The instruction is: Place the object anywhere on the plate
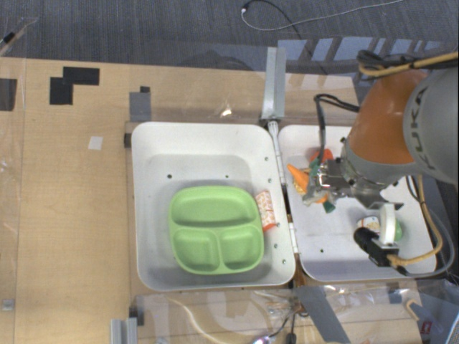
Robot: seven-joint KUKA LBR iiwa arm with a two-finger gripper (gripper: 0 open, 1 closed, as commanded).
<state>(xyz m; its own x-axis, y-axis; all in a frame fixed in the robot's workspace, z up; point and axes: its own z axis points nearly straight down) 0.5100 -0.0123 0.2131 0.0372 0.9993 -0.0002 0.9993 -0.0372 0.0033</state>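
Hand (316,185) low in right bin (337,256) over small orange toy pieces (298,173); finger state: cannot tell. Pieces look light, rigid, slippery; grip across narrow middle. Green plate (215,229) waits in left bin (154,192).

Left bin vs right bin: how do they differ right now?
The left bin holds a green divided plate with a small orange-and-white packet beside it; the right bin holds a carrot-like orange item and other small objects. The arm's gripper works over the right bin, while the left bin has no arm over it. Both are shallow, white and rounded-cornered.
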